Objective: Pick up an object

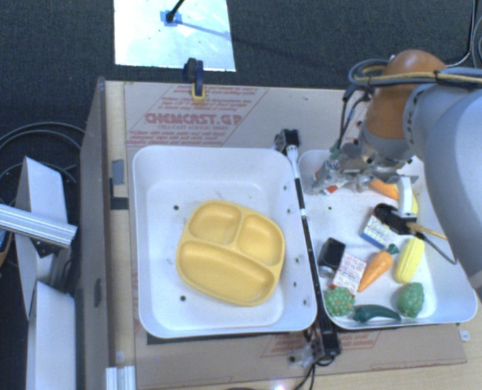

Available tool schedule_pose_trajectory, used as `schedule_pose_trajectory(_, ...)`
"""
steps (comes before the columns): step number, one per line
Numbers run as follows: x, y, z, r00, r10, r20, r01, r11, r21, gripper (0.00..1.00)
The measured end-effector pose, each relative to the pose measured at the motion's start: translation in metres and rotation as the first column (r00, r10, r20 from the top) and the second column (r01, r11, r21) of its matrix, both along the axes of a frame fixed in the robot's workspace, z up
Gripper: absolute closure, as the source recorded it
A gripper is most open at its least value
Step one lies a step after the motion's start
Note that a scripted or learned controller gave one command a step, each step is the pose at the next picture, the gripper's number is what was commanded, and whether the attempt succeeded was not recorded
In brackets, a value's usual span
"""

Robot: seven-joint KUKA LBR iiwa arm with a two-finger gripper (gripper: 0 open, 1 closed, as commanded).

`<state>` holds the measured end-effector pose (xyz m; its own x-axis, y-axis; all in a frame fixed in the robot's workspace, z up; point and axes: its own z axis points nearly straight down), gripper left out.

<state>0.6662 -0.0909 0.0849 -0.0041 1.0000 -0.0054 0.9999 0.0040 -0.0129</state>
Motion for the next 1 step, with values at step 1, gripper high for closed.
schedule_pose_trajectory(1,0.0,0.0001,0.0,1.0,0.0,0.0,0.0,1.0,-0.001,0.0)
